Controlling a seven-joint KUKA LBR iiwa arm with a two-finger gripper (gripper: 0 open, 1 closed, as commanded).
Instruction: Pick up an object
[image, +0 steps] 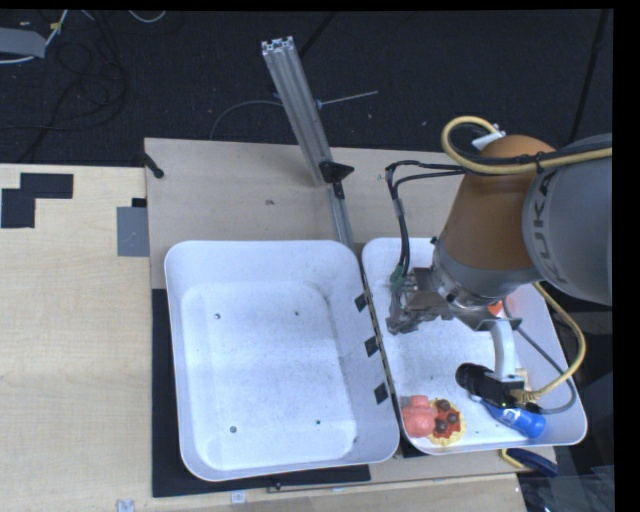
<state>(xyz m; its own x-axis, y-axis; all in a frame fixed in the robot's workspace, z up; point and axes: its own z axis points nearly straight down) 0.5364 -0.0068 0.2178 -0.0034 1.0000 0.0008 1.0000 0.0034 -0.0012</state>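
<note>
My gripper (403, 312) hangs low over the left part of the right bin (570, 425), close to the wall shared with the other bin. A pink-red object (419, 413) lies at that bin's front left corner. A yellow and red toy with dark spots (448, 423) touches it. At the front right lies a blue object (524, 422). A bit of orange-red (511, 301) peeks out from behind the arm at the bin's right side. All these objects are apart from the gripper, toward the front.
The left bin (190, 265) sits beside the right one, with black clips (372, 346) along the shared wall. A slanted aluminium post (303, 110) rises behind the bins. The grey and orange arm (500, 215) covers the right bin's back half.
</note>
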